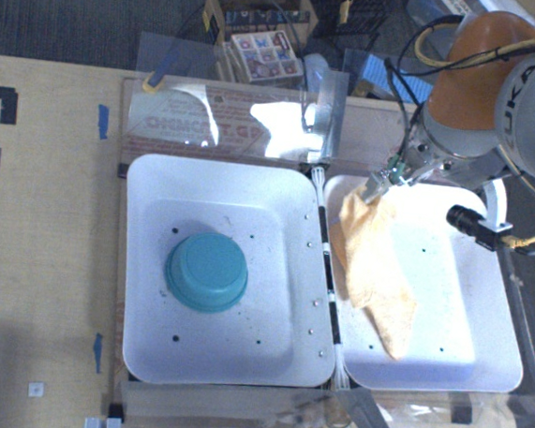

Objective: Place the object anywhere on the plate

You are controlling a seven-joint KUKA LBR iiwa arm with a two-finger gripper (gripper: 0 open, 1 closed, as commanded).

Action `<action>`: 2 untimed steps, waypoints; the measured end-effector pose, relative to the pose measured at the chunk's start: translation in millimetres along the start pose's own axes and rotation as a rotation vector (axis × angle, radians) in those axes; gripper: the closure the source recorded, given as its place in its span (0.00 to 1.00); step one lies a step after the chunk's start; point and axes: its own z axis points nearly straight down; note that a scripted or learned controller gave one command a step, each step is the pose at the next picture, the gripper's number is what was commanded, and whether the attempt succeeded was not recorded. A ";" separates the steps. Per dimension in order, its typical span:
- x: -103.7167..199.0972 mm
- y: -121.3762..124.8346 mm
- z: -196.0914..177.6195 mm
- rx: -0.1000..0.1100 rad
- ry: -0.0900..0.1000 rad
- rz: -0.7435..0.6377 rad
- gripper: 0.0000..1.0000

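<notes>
Cloth [375, 266] hanging below claw [380, 186], seemingly pinched at top corner

Two shallow white bins sit side by side on a pale wooden surface [37, 261], the left bin [147, 197] and the right bin [460, 368] touching along a seam of small metal fittings. Blue tape strips [102, 120] and black corner marks [3, 103] dot the surface to the left. Behind the bins, a clear plastic sheet [211, 118] catches glare, and a cardboard box of printed cards [260, 48] rests on the dark floor.
</notes>
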 end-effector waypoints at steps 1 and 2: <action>-2.3 0.4 -39.7 0.002 0.000 0.002 1.00; 41.1 9.3 -34.3 0.003 0.004 -0.398 1.00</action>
